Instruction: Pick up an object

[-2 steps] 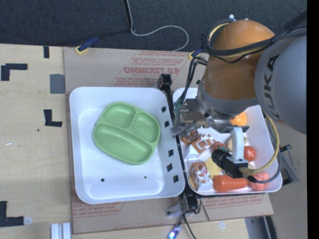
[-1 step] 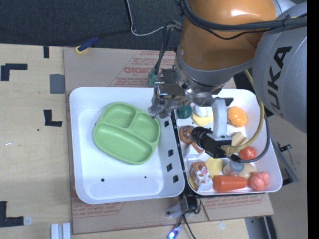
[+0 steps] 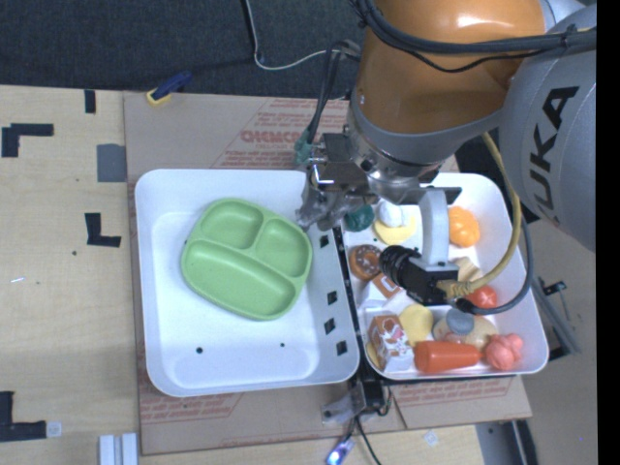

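The gripper (image 3: 334, 206) is seen low over the right bin (image 3: 504, 201), by its left wall; whether anything is grasped cannot be told. Toys (image 3: 448, 355) are heaped there. A green plate (image 3: 247, 258) is set in the left bin (image 3: 155, 197).

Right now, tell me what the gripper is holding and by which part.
Cannot be told: the gripper sits low over the bins' divider, its fingertips hidden under the wrist.

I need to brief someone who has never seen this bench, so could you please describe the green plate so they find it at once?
Start at the left bin, the one away from the crowded toy food. The green plate lies flat in it, towards the back. It is pale green with three compartments, and far larger than any piece in the right bin.
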Robot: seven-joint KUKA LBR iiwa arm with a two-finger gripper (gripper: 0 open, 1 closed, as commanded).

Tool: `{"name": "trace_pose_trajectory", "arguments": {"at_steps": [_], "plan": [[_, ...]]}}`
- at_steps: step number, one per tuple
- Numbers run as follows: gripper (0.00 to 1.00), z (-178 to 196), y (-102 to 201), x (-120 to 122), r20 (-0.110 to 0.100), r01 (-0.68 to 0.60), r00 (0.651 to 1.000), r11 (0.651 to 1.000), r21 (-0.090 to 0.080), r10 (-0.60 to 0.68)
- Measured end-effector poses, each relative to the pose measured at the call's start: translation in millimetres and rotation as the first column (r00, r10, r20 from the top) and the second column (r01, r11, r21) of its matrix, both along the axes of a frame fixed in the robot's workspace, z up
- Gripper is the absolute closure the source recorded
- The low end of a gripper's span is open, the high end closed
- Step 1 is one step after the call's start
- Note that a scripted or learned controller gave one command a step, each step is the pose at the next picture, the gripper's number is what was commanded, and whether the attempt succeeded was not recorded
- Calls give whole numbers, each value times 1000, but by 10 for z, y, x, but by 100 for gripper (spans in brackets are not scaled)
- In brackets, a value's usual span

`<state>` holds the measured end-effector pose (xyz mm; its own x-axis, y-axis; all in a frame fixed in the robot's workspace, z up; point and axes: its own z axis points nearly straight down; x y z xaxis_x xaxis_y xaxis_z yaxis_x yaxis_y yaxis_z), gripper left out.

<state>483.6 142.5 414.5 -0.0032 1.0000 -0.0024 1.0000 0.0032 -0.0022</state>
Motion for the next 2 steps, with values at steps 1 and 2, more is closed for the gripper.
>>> {"name": "trace_pose_trajectory", "arguments": {"at_steps": [1, 2], "plan": [[100, 158, -432, 2, 3, 5, 1000, 1000, 2, -5], [100, -563, -850, -7, -6, 8, 1000, 1000, -1, -8]]}}
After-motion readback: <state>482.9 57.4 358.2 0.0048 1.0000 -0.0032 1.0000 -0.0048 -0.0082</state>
